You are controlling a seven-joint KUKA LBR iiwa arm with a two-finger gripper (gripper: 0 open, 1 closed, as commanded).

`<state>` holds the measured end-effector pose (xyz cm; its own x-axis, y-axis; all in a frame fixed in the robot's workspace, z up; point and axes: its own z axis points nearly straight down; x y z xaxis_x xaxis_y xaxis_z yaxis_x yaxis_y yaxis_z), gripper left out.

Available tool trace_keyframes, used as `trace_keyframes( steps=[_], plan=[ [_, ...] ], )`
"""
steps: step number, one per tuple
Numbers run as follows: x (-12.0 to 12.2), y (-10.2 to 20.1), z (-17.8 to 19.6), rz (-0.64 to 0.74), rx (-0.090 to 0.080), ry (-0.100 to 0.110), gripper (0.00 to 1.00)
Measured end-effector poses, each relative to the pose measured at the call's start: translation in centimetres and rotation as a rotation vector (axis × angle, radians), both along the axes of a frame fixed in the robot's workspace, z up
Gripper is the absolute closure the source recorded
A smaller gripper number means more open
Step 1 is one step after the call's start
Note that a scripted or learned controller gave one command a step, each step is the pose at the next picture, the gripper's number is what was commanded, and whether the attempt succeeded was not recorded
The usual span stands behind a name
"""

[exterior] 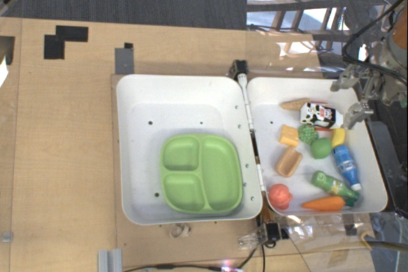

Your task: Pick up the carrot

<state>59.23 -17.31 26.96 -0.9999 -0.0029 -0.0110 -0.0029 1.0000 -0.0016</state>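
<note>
The orange carrot [324,204] lies on its side at the front edge of the right bin [268,99], just in front of a green bottle [333,185]. My gripper [349,99] hangs over the bin's far right rim, well behind the carrot and next to a cow-patterned carton [317,114]. Its two fingers stand apart with nothing between them.
Crowded around the carrot are a blue bottle [345,165], a red ball-shaped fruit [279,195], a tan bun [289,162], a yellow wedge [289,135], green produce [321,148] and a yellow piece [338,136]. The left bin [140,105] holds a green divided plate [201,173].
</note>
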Motion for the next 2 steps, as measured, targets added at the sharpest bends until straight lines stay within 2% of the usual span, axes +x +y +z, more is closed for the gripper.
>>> trace_keyframes(
  steps=[1,2],
  plan=[
    [-6.5,4.8,-9.6,-0.022,0.004,0.009,0.0],
    [-10.3,9.0,-16.4,0.09,0.003,0.005,0.0]
  ],
)
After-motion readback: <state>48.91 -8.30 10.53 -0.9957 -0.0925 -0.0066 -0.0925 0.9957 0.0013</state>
